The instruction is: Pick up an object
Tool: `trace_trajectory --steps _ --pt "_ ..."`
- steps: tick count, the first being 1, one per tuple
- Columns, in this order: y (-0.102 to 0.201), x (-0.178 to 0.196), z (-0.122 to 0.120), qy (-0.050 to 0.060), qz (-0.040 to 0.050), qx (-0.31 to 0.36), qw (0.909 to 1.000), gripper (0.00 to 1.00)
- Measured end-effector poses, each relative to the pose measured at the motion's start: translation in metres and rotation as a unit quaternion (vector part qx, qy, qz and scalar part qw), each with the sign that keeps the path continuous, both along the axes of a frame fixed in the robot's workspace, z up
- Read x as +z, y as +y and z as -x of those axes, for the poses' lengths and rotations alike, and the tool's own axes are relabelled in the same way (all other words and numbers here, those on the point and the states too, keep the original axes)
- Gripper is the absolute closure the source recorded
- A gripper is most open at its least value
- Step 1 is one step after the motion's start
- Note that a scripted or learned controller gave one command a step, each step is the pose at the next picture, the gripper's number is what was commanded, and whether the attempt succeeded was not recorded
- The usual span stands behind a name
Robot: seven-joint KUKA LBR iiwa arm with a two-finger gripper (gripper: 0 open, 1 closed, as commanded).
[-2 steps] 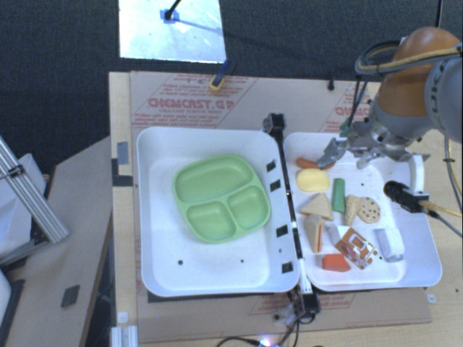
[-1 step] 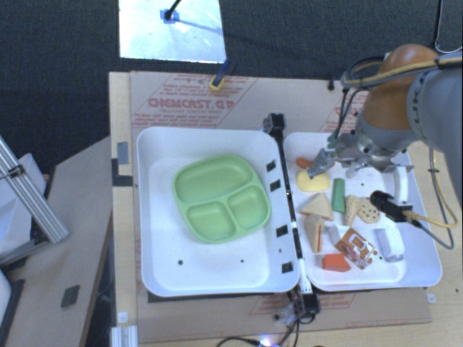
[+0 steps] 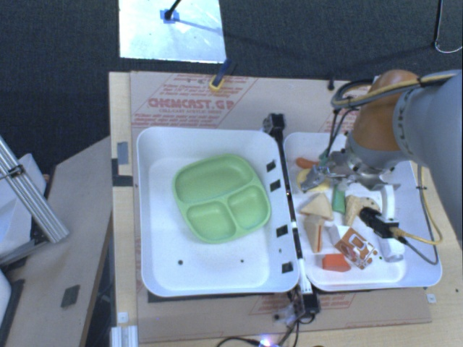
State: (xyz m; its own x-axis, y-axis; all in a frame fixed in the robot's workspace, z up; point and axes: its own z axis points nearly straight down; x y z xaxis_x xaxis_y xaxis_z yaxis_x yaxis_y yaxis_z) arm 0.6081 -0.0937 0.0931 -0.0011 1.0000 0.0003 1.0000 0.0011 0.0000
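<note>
Several small objects (image 3: 318,207) crowd the right bin (image 3: 419,273) where the end effector (image 3: 334,173) hangs, grip state indiscernible, presumably seeking one.

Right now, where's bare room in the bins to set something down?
Left bin: bare floor rings the green tray, widest along the near edge and left wall. Right bin: crowded, with the gripper over clustered items; only a small strip near its right wall.

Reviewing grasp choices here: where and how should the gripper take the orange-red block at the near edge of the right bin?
Grip the orange-red block across its short sides, coming straight down. It lies flat with bare floor of the right bin nearer the camera; the patterned cube crowds its right.
</note>
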Motion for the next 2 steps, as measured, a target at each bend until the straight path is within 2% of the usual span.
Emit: trace_trajectory --steps 1,2 --pt "0.0 -0.008 -0.001 -0.001 0.0002 0.0 1.0 0.0" --pt "0.0 0.003 -0.002 -0.003 0.0003 0.0 1.0 1.0"
